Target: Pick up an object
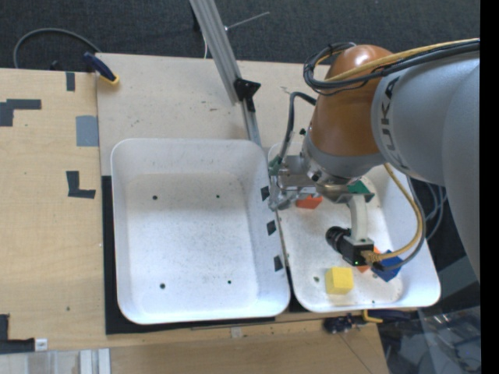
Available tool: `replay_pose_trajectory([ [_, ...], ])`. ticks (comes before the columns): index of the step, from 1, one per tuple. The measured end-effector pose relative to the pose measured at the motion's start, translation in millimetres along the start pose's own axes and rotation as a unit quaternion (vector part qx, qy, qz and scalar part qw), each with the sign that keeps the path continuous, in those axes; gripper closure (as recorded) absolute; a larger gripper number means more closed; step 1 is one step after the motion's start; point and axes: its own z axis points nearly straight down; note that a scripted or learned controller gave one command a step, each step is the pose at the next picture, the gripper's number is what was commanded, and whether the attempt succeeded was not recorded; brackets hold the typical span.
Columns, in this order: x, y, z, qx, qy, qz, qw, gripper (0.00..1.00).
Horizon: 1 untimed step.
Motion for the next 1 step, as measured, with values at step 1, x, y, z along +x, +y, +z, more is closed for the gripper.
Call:
replay_pose_trajectory([
  [1,42.6,-9.0,2.4,0.000,0.000,0.000,1.0000,1.00],
])
